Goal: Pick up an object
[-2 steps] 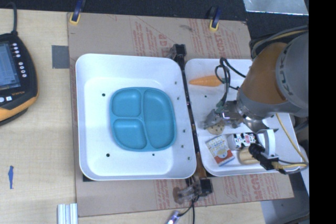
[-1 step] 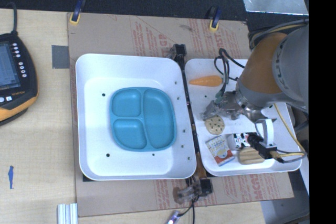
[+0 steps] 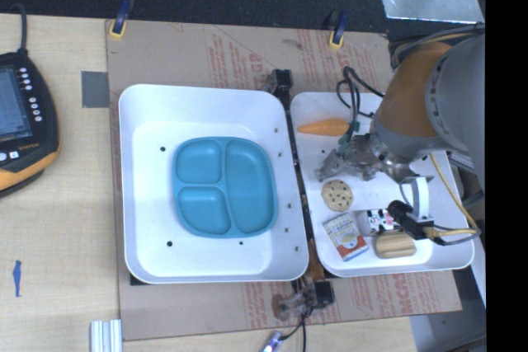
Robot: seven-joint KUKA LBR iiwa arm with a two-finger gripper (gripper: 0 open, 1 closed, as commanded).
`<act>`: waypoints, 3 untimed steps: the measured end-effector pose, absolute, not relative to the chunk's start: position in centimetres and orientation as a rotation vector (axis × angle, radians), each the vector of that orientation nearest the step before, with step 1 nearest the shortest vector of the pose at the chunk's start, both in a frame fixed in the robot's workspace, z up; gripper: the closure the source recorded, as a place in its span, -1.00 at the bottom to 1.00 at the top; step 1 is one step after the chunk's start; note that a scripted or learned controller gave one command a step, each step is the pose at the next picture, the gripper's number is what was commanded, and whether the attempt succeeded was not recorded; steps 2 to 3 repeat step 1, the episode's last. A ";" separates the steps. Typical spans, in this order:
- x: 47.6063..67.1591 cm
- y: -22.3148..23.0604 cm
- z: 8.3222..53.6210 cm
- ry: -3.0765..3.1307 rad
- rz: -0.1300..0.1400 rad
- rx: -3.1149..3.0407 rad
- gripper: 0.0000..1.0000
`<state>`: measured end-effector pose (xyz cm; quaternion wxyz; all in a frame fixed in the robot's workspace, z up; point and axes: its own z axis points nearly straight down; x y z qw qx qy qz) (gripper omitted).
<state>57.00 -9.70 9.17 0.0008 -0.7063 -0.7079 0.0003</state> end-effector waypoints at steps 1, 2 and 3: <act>53.5 -9.9 9.1 -2.225 0.005 -2.213 -1.00; 53.5 -9.9 9.1 -2.225 0.005 -2.213 -1.00; 53.5 -9.9 9.1 -2.225 0.005 -2.213 -1.00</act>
